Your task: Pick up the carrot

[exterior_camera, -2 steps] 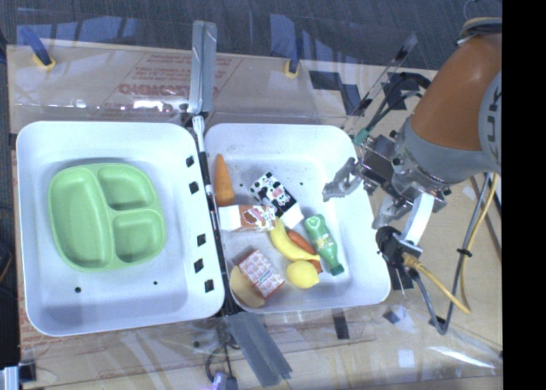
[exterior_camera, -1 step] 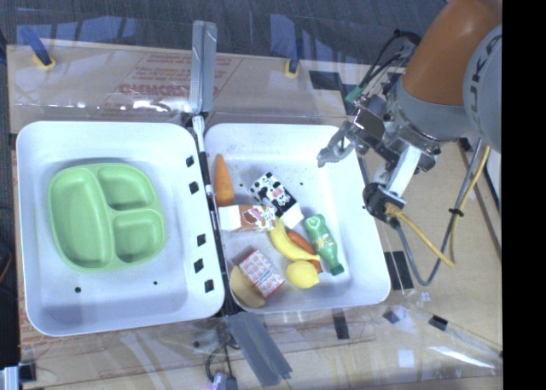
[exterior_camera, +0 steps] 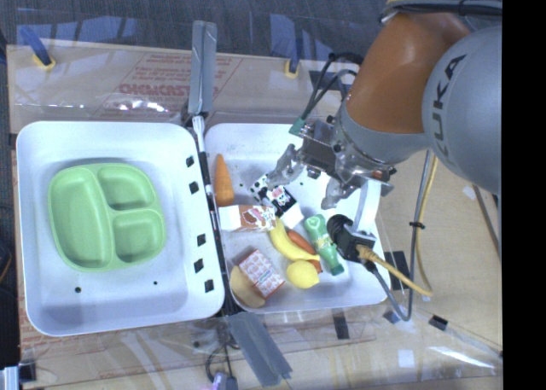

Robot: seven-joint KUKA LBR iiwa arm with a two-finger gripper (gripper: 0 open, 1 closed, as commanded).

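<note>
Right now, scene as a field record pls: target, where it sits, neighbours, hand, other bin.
target: carrot
location: right bin, along its left wall, lying free
neighbours: banana, lemon, green bottle, snack packet, all nearer the front
hand: hand over the right bin, right of the carrot, not on it
grip: cannot tell
left bin: green divided plate

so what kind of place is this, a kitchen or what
Probably a robot test bench rather than a kitchen: a KUKA arm over two taped-down white bins, with toy food such as a carrot and a green divided plate.
</note>
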